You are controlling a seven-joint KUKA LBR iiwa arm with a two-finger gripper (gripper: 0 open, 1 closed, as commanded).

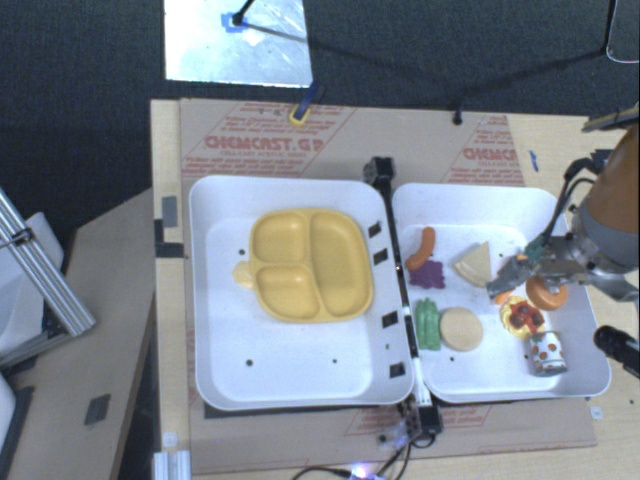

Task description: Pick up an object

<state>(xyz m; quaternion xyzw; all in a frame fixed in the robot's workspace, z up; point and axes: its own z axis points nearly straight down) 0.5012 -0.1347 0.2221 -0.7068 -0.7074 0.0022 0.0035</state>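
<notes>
Gripper low in right white bin; round orange toy piece lies just right of fingers, cream wedge left. Finger state: can't tell.

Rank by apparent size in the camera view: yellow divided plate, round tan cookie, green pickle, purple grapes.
1. yellow divided plate, by far the largest.
2. round tan cookie.
3. green pickle and purple grapes look too alike in area to separate; the pickle is longer, the grapes wider.

Dark carpet floor. Shiny metal sheet lies on it above the surface. Aluminium framing at left.
</notes>
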